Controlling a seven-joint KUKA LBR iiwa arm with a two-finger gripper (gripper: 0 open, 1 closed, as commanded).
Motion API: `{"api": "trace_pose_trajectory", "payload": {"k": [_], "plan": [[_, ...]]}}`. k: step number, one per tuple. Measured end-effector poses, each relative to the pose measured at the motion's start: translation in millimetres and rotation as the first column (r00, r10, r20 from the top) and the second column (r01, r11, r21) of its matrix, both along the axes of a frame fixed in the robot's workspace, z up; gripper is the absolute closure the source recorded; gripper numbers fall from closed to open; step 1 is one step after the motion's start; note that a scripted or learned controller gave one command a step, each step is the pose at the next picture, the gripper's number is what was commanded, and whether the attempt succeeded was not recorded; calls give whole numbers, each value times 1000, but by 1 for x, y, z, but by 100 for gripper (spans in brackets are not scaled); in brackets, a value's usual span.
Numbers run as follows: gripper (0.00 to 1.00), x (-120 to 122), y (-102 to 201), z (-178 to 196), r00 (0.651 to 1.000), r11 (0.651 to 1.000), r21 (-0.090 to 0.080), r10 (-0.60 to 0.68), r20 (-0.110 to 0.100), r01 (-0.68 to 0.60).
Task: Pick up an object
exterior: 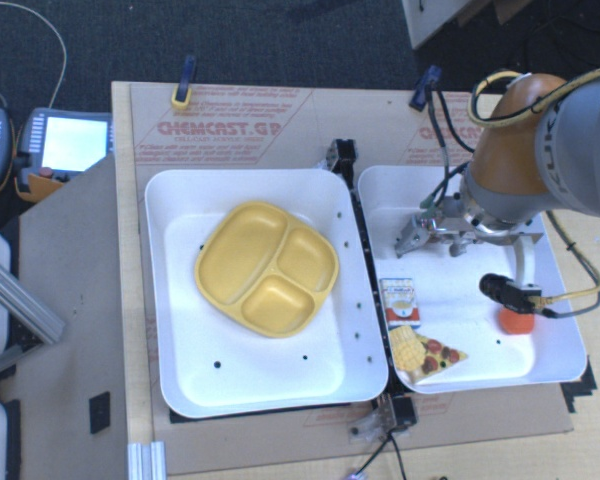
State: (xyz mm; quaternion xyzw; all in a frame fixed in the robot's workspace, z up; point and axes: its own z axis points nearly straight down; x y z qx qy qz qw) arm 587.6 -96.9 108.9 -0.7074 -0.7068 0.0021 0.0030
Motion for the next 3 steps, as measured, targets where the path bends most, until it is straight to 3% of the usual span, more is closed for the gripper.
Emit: {"api": "trace_pose_trajectory", "payload": {"k": [1,2,3], "plan": [[0,0,1,-26,1000,1000,0,0,3,0],[100,1,0,-14,1000,1000,-1,-1,8,1],[100,0,-5,49,1000,1000,-4,0,15,0]]}}
